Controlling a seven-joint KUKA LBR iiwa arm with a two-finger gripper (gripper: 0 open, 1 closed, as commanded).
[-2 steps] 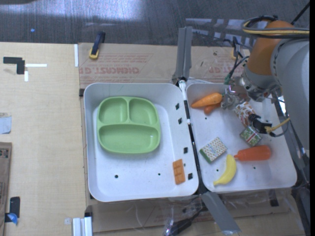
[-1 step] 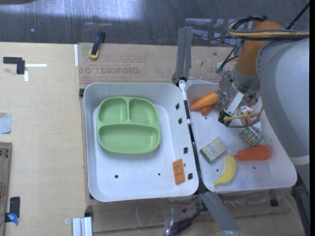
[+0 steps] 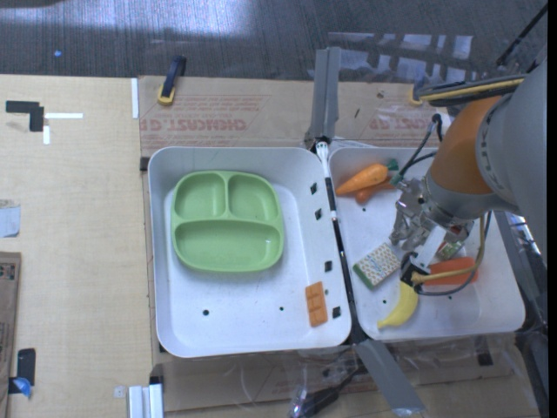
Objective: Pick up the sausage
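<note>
Lying nearest, a curved yellow plastic banana (image 3: 399,308) is resting at the right bin's (image 3: 500,325) front. Judging the grasp, descending squarely with the jaws straddling the target's long axis would be wise. The gripper (image 3: 412,249) is hovering, its grip unreadable, while the red-orange sausage (image 3: 452,271) is lying just right of it.

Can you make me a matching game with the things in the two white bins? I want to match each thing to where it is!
Things:
1. green plate
2. carrot
3. banana
4. orange block

Places:
A. near the front of the right bin
B. near the back of the right bin
C. middle of the left bin
D. front right part of the left bin

Pairs: 1-C, 2-B, 3-A, 4-D
</note>
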